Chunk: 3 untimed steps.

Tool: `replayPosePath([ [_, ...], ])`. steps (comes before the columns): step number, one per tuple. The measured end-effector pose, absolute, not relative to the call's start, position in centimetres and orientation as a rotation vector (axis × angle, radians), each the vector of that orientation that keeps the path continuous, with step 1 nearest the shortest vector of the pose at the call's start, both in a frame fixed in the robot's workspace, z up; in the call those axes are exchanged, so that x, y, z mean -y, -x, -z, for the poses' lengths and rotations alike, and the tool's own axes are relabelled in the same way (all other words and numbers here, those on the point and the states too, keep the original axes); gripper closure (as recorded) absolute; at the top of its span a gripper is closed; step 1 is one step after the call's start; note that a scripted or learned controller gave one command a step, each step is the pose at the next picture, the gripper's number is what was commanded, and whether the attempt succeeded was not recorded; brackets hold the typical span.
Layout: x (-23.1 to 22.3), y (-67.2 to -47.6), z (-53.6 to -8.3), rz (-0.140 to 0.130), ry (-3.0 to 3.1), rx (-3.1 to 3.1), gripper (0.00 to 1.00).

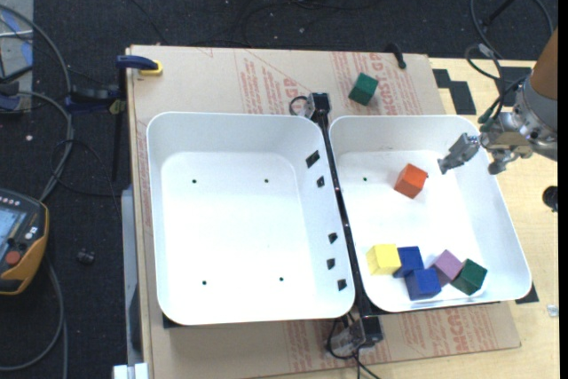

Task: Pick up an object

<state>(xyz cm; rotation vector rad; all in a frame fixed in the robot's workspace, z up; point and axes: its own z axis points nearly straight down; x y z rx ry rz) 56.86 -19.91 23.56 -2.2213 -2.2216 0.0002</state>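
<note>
In the right bin (497, 200) an orange cube (410, 180) lies near the back middle. Along the front wall sit a yellow cube (383, 258), two blue cubes (417, 272), a purple cube (447, 264) and a dark green cube (470, 276). My gripper (480, 152) hangs over the bin's back right part, to the right of the orange cube and apart from it. Its two fingers are spread, with nothing between them.
The left bin (160, 191) stands beside the right one. A green cube (363, 90) rests on the brown board behind the bins. A blue clamp (138, 64) grips the board's back left corner. Cables lie on the dark floor.
</note>
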Motion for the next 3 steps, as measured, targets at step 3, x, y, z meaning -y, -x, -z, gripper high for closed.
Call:
replayPosePath([
  [3, 13.2, -60.7, -8.8, 0.0, 2.218, 2.223, 0.0],
])
